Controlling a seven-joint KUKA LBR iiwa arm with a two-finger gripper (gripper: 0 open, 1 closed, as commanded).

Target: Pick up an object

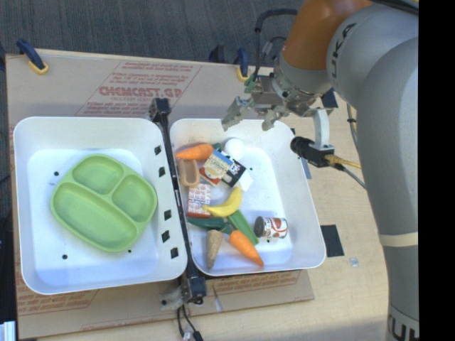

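**Operator:** What sits closest to the lens?

**Observer:** Nearest you, at the front edge of the brown cardboard-covered bench (71, 311), you have the black clamp with trailing cable (188, 290) at the foot of the divider between the two shallow white bins. Just behind it, in the right white bin (302, 212), lie a tan cone-shaped piece (214, 246) and an orange toy carrot (246, 248), side by side near the front wall.

**Operator:** What else can I pick from?

**Observer:** You have a small red-and-white can on its side (271, 227), well apart from the pile, a yellow toy banana (226, 204) lying over a red-and-white printed packet (198, 199), some dark green pieces (242, 224) under the banana, a blue-and-orange snack packet (221, 168), a second orange carrot (194, 151) by the back left corner, a tan scoop-shaped piece (188, 172) just in front of it and a white ball-like object (234, 147) near the back wall.

**Operator:** And the jaws?

**Observer:** You will see the jaws (250, 119) spread wide, two grey fingers splayed left and right, with nothing between them. They hang over the right bin's back rim, touching no object; the white ball and second carrot lie nearest below.

**Operator:** The left bin?

**Observer:** Your left white bin (32, 212) holds a light green three-compartment plastic plate (104, 202), lying flat.
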